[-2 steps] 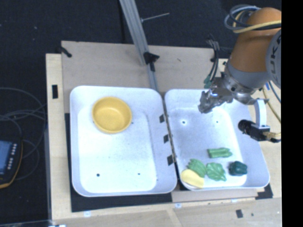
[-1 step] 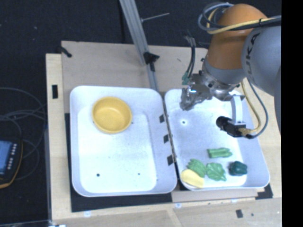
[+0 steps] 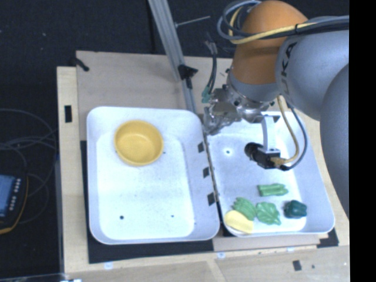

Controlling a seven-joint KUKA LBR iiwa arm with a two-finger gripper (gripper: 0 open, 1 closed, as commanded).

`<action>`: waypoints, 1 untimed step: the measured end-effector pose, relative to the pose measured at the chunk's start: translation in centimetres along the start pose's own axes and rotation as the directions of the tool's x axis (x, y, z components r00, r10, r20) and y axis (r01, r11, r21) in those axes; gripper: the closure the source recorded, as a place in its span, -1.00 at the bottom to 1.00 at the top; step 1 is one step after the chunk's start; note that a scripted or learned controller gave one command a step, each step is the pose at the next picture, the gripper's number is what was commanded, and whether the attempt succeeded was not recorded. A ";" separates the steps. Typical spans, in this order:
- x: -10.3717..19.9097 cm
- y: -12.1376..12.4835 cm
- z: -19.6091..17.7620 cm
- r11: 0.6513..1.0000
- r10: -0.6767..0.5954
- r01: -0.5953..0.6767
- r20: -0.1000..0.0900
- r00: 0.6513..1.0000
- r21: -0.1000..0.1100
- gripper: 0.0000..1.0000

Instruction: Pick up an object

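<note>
With nothing lifted yet, the grey arm's hand [image 3: 220, 117], whose grip I cannot tell, hangs over the right white bin's [image 3: 235, 143] far left corner, well apart from the small green and yellow plastic toys [image 3: 261, 210] clustered along its near edge.

Both white bins, left [image 3: 100, 175] and right [image 3: 305, 181], appear as smooth, slightly glossy plastic. The yellow bowl [image 3: 138, 143] looks like matt plastic. The bench top [image 3: 117, 75] resembles pale, matt wood. The arm's orange band [image 3: 264, 40] and grey casing [image 3: 320, 69] show a smooth satin sheen.
</note>
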State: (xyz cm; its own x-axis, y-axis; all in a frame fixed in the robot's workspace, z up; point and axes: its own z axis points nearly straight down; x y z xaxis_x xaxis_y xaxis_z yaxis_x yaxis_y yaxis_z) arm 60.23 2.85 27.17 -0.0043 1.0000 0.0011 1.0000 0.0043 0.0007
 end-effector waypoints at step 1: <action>4.4 0.1 0.2 1.000 0.001 -0.001 0.001 1.000 0.001 1.00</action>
